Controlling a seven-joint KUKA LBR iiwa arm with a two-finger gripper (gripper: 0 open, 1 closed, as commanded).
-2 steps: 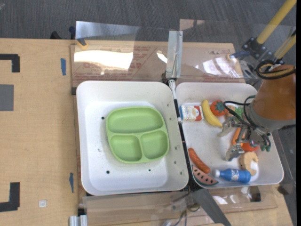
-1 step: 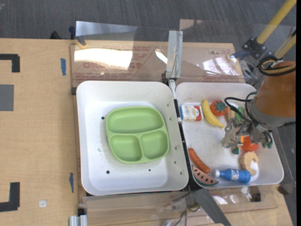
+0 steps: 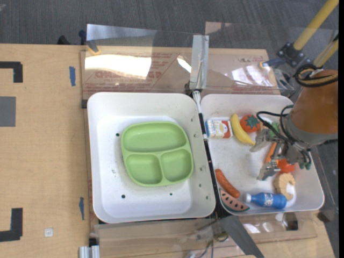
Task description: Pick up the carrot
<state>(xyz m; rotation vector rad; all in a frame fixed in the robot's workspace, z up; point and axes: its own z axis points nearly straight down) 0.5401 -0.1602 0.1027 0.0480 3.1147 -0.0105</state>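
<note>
The carrot (image 3: 271, 152) is a slim orange stick lying in the middle of the right bin (image 3: 314, 202). My gripper (image 3: 265, 155) reaches in from the right, low over the bin and right at the carrot. Its grey fingers (image 3: 262, 140) stand apart, one above the carrot and one below it, so the carrot lies between them. The fingers look open and not closed on it. The wrist and the orange band (image 3: 318, 107) hide the bin's right side.
Around the carrot lie a banana (image 3: 242, 131), a red tomato (image 3: 250, 123), a small carton (image 3: 217, 128), a sausage (image 3: 227, 183), a watermelon slice (image 3: 234, 203), a blue bottle (image 3: 267, 200) and a bread piece (image 3: 283, 183). The left bin holds a green divided plate (image 3: 157, 153).
</note>
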